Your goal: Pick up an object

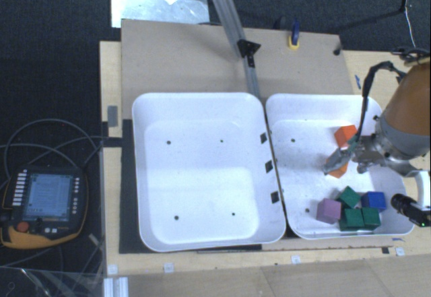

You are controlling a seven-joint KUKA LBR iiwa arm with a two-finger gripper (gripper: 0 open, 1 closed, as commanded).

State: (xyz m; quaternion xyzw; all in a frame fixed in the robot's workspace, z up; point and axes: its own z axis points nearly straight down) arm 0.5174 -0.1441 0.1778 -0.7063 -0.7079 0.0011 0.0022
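Pincer [337, 165] low in right-hand bin [301, 154], just beside orange block [345, 135], spread unclear.

My arm wore a broad, rounded orange band [412, 97], dull and slightly brownish in that light. Below it sat a grey collar [404, 142] with a paler rim. A thin black cable [368, 90] arched out from the band's side and ran down toward my jaws, which were dull grey metal.
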